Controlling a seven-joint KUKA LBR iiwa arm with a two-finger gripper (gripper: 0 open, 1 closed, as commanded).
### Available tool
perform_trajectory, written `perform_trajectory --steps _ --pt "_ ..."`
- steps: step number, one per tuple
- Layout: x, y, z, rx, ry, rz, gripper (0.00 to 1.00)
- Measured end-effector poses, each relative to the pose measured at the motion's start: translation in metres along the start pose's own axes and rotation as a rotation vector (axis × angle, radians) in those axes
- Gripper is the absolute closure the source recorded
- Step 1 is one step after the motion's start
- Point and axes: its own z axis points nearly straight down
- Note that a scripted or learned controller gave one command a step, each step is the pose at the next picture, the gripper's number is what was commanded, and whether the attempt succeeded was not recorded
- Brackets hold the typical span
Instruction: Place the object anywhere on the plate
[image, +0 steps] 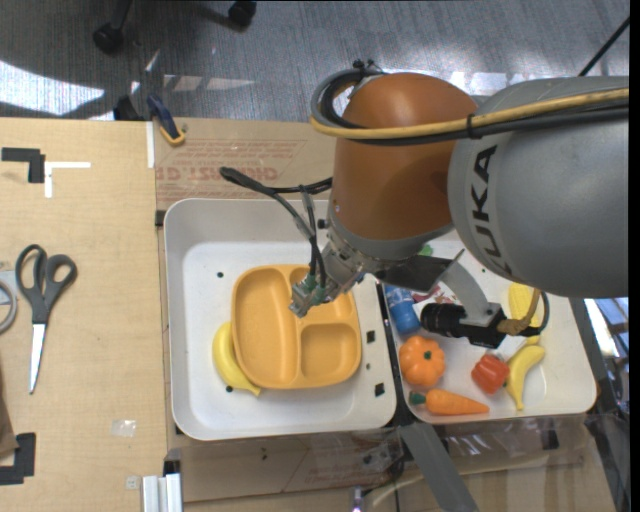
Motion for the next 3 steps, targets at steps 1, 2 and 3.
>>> perform_trajectory --steps 1,2,3 --pt "-0.024 0.039 0.027 -0.001 -0.001 0.017 1.00" --pt "0.021 0.042 0.028 0.001 0.000 0.086 1.00" --pt "0.039 0.011 -0.001 0.000 -0.001 -0.045 1.00"
